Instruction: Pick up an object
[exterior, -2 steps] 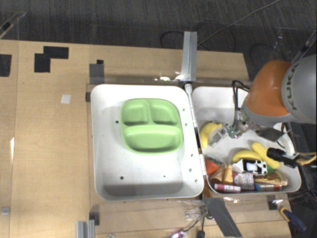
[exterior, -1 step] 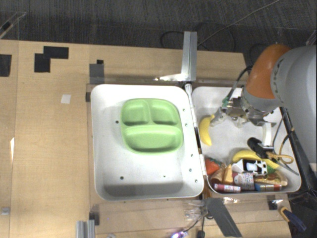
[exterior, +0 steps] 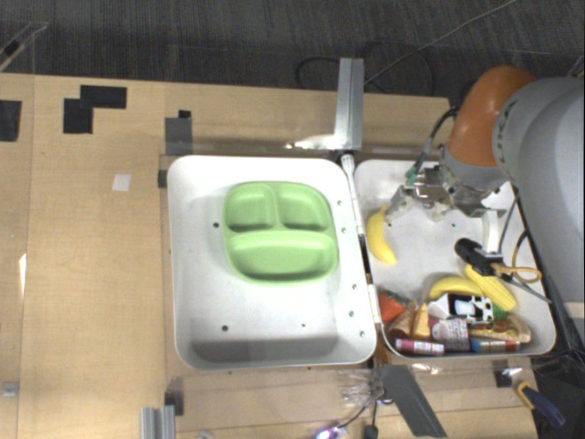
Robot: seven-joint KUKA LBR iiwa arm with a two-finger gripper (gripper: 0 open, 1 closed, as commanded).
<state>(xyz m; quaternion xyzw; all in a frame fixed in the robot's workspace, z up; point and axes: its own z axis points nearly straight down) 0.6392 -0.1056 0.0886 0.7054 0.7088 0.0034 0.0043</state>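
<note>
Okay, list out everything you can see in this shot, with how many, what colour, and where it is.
Bins: two, white, side by side on the bench.
Divided tray: one, green, in the left bin.
Banana: one, yellow, in the right bin by its left wall.
Corn cob: one, yellow, in the right bin toward the right.
Pile of small items: several, mixed red, yellow, black and white, along the right bin's near edge; too jumbled to name singly.
Arm: one, grey with an orange band, over the right bin.
Gripper: one, metallic, above the right bin's far part.

A bulky grey arm [exterior: 548,144] with an orange band [exterior: 483,117] above its wrist.
</note>
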